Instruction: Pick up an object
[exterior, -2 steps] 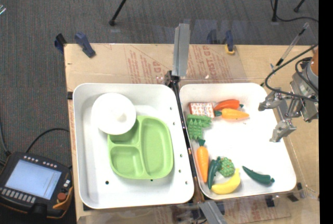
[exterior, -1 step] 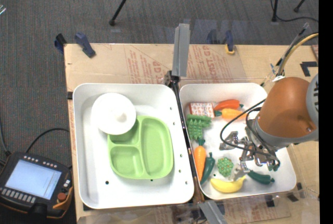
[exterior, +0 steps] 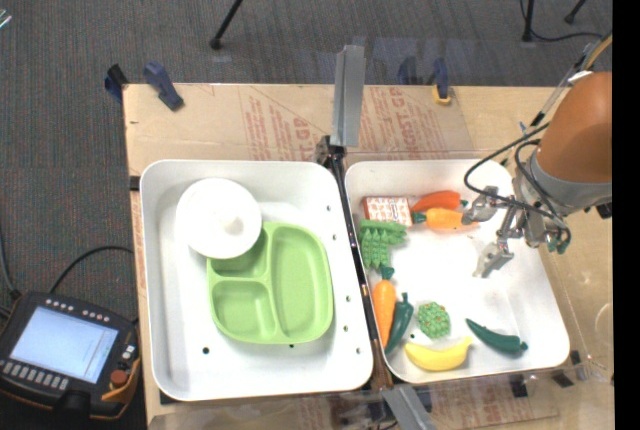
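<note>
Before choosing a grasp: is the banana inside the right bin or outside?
Inside: the banana lies on the right bin's floor near its front wall.

Bench [exterior: 250, 123] with two white bins [exterior: 160, 218]

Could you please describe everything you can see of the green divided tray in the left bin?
The green divided tray looks like moulded plastic, pale lime, with rounded corners and three compartments: one long on the right, two smaller on the left. It lies flat on the left bin's floor, slightly rotated. A white bowl overlaps its upper left corner.

Plate [exterior: 222, 216] on tray [exterior: 285, 293], left bin [exterior: 160, 318].
</note>
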You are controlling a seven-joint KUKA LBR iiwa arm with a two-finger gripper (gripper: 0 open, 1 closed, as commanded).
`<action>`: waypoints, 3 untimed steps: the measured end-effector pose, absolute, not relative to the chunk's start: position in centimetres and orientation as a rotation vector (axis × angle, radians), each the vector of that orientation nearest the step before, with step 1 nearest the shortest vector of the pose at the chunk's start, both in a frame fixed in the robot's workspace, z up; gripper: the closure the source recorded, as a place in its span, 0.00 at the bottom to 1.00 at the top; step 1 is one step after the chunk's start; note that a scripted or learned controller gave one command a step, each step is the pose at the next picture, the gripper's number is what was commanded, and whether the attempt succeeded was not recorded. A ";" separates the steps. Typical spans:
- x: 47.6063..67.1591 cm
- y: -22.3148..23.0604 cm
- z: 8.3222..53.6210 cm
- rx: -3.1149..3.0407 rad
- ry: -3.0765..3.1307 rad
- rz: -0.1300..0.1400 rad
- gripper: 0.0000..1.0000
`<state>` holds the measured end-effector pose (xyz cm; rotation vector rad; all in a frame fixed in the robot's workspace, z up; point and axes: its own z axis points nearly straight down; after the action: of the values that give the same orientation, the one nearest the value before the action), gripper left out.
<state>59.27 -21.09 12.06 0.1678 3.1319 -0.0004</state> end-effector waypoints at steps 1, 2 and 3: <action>57.8 -11.4 8.6 -0.074 3.142 0.006 0.00; 64.4 -10.1 8.7 0.065 3.143 0.001 0.00; 58.1 -10.3 8.8 0.052 3.141 0.002 0.00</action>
<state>58.06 -10.27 8.78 0.0515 3.1407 0.0016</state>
